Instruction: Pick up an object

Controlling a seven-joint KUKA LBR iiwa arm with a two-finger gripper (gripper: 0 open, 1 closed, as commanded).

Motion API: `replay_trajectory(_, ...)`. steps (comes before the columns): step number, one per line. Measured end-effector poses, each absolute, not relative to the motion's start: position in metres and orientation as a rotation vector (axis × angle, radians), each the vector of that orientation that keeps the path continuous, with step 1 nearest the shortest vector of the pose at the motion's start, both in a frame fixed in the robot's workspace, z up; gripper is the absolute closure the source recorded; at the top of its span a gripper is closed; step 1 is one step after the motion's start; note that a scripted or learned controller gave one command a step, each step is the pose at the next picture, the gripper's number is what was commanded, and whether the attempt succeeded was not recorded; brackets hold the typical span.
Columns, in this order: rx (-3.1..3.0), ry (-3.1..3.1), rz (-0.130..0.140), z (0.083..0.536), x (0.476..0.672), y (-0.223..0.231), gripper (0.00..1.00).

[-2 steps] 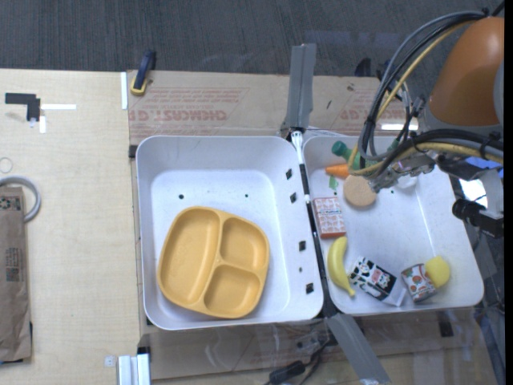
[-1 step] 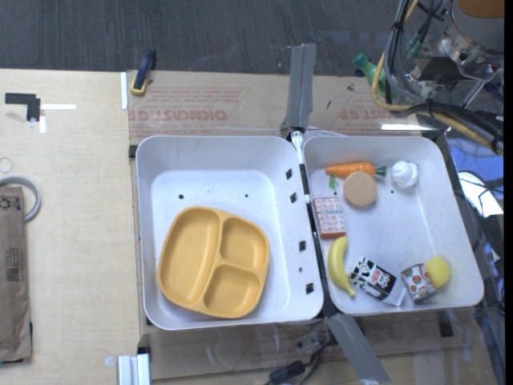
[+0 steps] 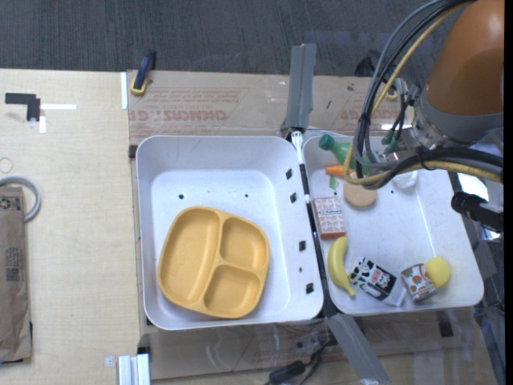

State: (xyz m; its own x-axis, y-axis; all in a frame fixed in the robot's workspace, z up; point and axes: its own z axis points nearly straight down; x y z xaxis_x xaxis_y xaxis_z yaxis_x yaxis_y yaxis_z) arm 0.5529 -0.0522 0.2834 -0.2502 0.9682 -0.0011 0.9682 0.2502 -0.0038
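Observation:
The right bin (image 3: 449,215) holds several small objects. A green item (image 3: 335,145) and an orange carrot-like piece (image 3: 337,170) lie at its far left corner, with a tan round disc (image 3: 360,195) just in front of them. A pink box (image 3: 329,216) rests by the left wall, and a banana (image 3: 339,265) lies in front of it. Along the front are a black-and-white carton (image 3: 373,279), a red-and-white can (image 3: 417,283) and a yellow lemon (image 3: 438,269). My gripper (image 3: 398,139) hangs over the bin's far side behind black and yellow cables, close above the disc and carrot.
The left bin (image 3: 160,167) holds a yellow divided plate (image 3: 214,261). A grey divider post (image 3: 301,87) stands behind the gap between the bins. A brown paper bag (image 3: 12,271) lies on the bench at the far left. The arm's orange band (image 3: 469,54) fills the upper right.

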Motion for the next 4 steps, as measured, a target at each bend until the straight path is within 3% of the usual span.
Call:
replay_trajectory(1,-1.62,-2.693,0.004,0.244,0.608,-0.078,1.0)
replay_trajectory(2,-1.266,-2.877,0.002,0.198,0.588,-0.149,1.0)
replay_trajectory(3,-1.377,-2.827,0.001,0.211,0.641,-0.116,1.0)
replay_trajectory(4,-0.422,-3.116,0.0,0.166,0.599,-0.143,1.0)
